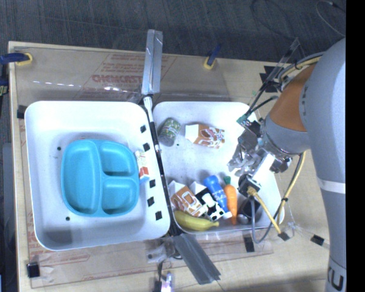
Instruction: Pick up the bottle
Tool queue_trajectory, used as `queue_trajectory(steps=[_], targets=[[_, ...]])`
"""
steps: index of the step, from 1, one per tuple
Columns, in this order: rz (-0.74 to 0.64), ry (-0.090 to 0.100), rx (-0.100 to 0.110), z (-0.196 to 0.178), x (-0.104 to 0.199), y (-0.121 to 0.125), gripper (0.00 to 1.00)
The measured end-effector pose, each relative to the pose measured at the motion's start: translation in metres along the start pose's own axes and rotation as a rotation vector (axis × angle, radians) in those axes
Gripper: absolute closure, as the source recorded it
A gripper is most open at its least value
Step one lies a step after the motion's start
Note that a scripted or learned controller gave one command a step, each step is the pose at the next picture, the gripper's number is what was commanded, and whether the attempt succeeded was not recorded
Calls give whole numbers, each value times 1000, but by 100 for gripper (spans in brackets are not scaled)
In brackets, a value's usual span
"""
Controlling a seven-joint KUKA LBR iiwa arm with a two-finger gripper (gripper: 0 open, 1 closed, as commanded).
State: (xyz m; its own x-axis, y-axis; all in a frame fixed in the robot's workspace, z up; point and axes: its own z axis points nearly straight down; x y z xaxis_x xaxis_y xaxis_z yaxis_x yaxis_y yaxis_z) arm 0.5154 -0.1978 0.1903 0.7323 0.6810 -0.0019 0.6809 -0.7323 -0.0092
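Gripper [248,170] hangs over the right bin [188,109], beside the clutter.

Whether its jaws are open or closed cannot be told, and nothing shows between them. The blue bottle [216,190] lies just to the jaws' lower left, next to an orange carrot [230,201], with a banana [193,221] beyond. A blue divided tray [100,176] sits well to the jaws' left.

Robotics lab, clamped bench [61,59] over dark carpet, two white bins [36,163], KUKA arm [328,120] with loose cabling

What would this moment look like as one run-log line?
blue plastic bottle: lying in right white bin, beside orange carrot | gripper: above bin, right of bottle | bottle not picked
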Motion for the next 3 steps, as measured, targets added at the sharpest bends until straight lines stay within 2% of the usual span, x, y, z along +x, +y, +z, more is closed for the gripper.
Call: queue_trajectory(steps=[1,2,3], targets=[[-166,0,-2,-2,-15,-5,100],[-167,0,-1,-2,-15,-5,0],[-376,0,-4,-25,-22,-33,0]])
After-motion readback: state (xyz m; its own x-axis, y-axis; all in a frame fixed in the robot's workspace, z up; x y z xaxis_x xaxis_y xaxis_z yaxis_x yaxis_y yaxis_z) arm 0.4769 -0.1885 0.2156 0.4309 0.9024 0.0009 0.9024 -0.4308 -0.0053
